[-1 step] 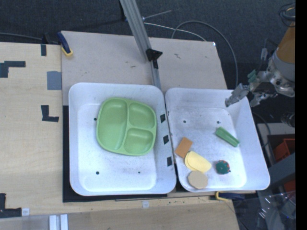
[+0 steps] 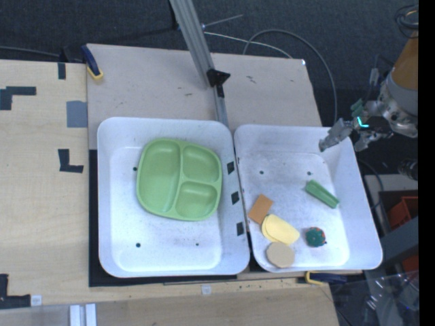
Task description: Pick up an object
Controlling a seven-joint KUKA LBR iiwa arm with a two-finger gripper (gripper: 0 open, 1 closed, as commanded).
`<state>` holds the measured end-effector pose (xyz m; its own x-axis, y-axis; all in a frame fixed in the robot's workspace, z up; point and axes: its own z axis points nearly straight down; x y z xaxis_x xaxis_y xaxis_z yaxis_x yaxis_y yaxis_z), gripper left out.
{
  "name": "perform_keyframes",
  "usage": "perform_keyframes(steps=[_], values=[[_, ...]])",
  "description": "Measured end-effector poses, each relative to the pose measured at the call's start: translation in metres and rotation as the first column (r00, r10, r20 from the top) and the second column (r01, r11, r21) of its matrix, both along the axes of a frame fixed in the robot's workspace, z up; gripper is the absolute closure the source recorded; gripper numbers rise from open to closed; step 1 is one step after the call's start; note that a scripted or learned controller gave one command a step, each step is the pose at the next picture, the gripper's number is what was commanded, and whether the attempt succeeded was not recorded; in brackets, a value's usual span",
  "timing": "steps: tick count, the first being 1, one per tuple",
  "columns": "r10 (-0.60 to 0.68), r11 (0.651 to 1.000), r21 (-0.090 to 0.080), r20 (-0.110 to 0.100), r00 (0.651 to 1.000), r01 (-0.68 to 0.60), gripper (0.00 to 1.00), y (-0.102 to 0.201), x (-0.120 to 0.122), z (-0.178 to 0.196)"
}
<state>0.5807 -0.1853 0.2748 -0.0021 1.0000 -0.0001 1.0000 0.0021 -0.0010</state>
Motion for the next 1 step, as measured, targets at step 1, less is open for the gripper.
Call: perform_keyframes(steps=[1], values=[[-0.001, 1.000, 0.001, -0.007, 1.000, 0.001, 0.00, -0.0019, -0.0038, -0.0641]])
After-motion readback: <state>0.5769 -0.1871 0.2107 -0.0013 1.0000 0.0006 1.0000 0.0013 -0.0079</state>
